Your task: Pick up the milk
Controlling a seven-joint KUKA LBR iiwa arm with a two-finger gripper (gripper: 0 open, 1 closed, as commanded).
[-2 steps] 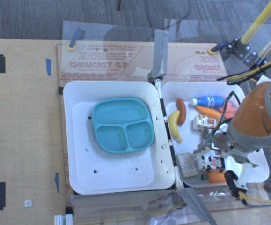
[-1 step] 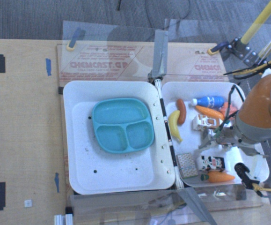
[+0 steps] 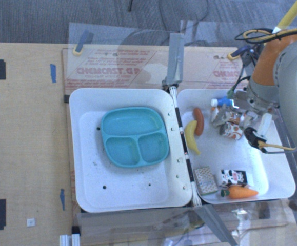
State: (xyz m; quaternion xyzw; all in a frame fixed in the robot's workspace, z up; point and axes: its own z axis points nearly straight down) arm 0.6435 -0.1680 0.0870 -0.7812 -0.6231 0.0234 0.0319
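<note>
Gripper [image 3: 235, 119], finger state indiscernible, poised low in the right bin [image 3: 279, 188] over clutter near its far wall; milk [image 3: 234, 178] lies well apart beside the carrot [image 3: 243, 192], unreached.

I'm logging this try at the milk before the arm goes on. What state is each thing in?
milk carton: lying flat, right bin, untouched
carrot: lying beside the carton
banana: lying by the divider
sausage: lying beside the banana
teal plate: flat, left bin
gripper: low at the right bin's far end
</note>
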